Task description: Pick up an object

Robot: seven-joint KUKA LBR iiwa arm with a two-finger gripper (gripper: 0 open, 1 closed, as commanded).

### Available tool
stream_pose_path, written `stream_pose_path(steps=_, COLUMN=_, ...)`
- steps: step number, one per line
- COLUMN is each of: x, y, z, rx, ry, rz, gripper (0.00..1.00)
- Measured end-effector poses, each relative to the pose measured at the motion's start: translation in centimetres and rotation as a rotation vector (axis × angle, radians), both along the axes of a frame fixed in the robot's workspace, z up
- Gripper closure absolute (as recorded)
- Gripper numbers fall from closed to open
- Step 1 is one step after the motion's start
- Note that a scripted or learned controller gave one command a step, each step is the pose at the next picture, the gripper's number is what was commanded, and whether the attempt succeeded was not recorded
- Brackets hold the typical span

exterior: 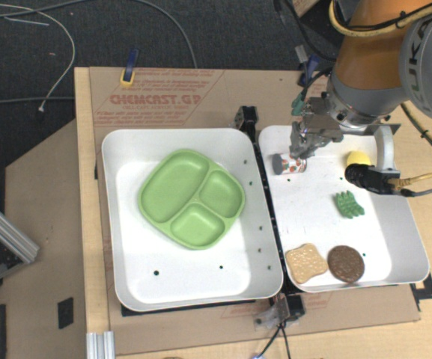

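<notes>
tabletop [88, 200]: flat tan cardboard sheet with red printed lettering, carrying 2 shallow white bins side by side, each of smooth moulded plastic with rounded corners. left bin [126, 275]: holds 1 green plate [192, 198], glossy plastic, rounded square set at a slant, divided into 3 compartments, 1 large and 2 smaller. right bin [403, 245]: holds 5 small items. small grey-and-red object [288, 164], blocky, mixed grey and white with red specks, near the bin's upper left corner, directly under the tool. yellow piece [358, 158], smooth and rounded, toward the upper right. green sprig [348, 204], leafy and ridged, like a toy vegetable, mid-right. tan slice [305, 262], squarish with a speckled bread-like surface, at the front edge. brown disc [346, 263], round and finely textured, just beside the slice on its right. tool [299, 154]: dark metal, hanging from the grey arm with orange band, low over the small grey-and-red object; whether it is spread or pinching cannot be told.
</notes>
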State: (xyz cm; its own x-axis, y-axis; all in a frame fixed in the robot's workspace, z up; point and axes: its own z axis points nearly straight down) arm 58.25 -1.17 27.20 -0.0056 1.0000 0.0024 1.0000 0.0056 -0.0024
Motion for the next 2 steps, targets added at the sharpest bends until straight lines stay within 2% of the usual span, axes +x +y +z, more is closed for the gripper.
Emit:
stream_pose_path(steps=1, x=-0.9, y=4.6, z=-0.6, rx=0.000, ry=0.001, rz=-0.001, gripper=1.00)
stream_pose_path(steps=2, x=-0.2, y=9.5, z=-1.5, rx=-0.001, ry=-0.003, rz=0.000, gripper=1.00)
